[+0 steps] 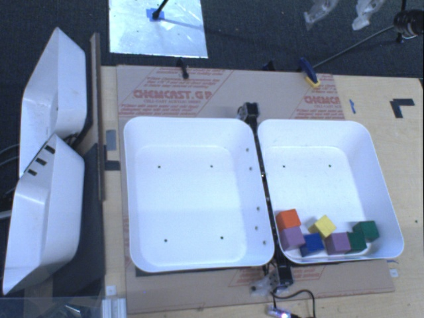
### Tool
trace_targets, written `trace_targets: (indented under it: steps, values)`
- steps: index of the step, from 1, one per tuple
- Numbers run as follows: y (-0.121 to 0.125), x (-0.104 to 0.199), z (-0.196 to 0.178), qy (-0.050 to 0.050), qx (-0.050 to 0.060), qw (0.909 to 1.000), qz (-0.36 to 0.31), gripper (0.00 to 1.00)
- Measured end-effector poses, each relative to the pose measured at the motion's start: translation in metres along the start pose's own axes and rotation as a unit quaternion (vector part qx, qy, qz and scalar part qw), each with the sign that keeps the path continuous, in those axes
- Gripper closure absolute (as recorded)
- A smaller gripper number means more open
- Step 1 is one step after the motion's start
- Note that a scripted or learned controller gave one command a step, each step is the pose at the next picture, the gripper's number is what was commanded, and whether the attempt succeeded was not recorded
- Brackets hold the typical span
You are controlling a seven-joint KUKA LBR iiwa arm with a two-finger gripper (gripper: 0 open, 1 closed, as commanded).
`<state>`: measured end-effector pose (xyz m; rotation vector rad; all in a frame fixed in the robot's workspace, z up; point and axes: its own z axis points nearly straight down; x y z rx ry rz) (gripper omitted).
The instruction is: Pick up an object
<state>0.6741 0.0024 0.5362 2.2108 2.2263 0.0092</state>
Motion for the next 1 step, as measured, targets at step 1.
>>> trace_targets:
  steps: [1]
  values:
    - [0.0003,0.0685,-0.0007,0.000,0.003,1.0000,0.000,0.00]
